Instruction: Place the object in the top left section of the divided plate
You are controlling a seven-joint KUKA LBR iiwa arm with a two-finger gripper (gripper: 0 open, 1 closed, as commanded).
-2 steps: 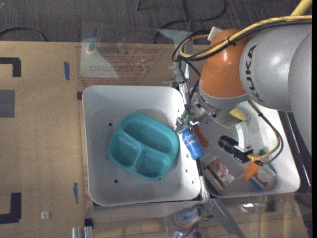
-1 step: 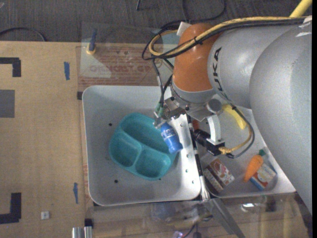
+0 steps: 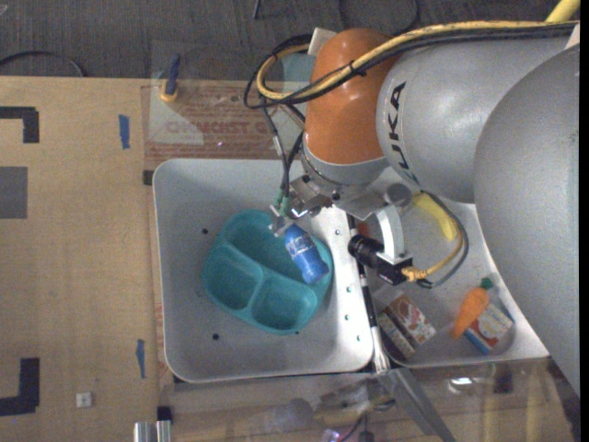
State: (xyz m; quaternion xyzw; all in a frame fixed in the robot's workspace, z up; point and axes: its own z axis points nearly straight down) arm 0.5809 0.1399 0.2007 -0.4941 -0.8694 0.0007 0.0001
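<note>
Camera view | gripper [image 3: 287,217] at frame centre – fingers closed on blue bottle [image 3: 306,254] | bottle hangs over right rim of teal divided plate [image 3: 241,279] | step: carry | next: shift toward plate's top-left section, lower, release.

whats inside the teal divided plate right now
A blue bottle lies tilted over the divided plate's right edge, just below the hand. The plate's other visible sections look bare. The arm covers the plate's upper right rim.
</note>
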